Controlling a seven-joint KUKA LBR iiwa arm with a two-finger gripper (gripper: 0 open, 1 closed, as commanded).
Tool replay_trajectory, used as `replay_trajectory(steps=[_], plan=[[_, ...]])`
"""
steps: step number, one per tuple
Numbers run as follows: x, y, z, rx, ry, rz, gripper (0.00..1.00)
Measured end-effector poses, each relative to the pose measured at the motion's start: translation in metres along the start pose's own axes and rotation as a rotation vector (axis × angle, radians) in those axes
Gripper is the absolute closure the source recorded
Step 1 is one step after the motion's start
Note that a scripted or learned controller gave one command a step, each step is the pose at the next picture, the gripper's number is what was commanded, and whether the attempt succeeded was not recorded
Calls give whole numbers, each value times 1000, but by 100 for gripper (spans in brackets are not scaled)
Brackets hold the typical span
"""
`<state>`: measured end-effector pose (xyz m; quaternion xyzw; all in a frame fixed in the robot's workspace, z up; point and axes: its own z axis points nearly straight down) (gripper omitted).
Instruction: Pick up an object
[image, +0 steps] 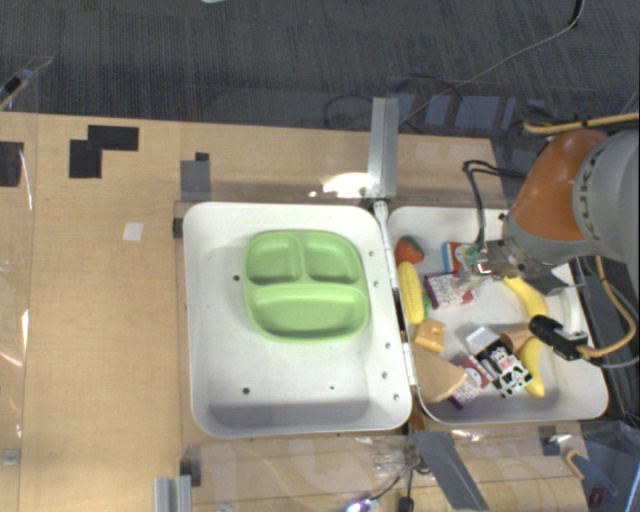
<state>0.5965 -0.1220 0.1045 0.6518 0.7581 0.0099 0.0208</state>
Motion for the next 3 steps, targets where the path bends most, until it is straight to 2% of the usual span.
replay_trajectory(steps=[1, 2, 3], plan=[[68, 88, -80, 39, 10, 343, 100], [36, 85, -105, 38, 12, 208, 100], [37, 85, -105, 38, 13, 207, 0]])
